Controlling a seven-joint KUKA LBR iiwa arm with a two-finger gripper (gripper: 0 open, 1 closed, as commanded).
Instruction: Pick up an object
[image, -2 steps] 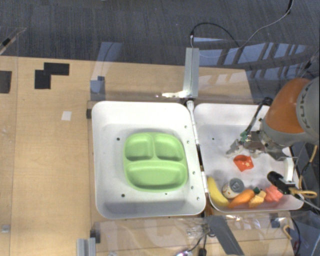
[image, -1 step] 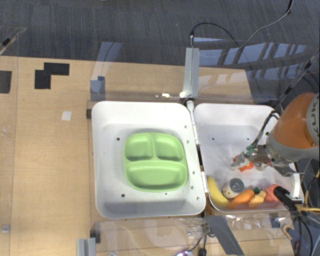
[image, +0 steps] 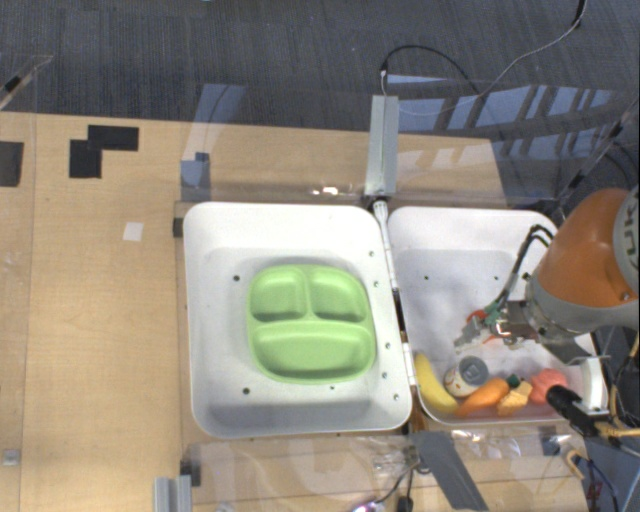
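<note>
The arm is reaching in from the right of the frame, its orange band sitting at the right edge and the claw (image: 490, 328) hanging low over the right bin (image: 450, 250), in the lower right of the picture. Whether the claw is released or clenched I cannot tell; it is too small and cluttered here, and nothing is visibly caught in it. The likely targets are lying heaped along the bin's lower wall: a banana (image: 432, 384) at the lower left corner, a round can-like item (image: 466, 374) beside it, a carrot (image: 484, 395), a small yellow piece (image: 515, 398) and a pinkish-red one (image: 548, 383). The left bin (image: 210, 300) is carrying a green divided plate (image: 308, 322) at frame centre. To do this step well, the arm is probably best choosing one piece at the heap's edge, centring over it, and descending straight so neighbours are not nudged against the wall.
</note>
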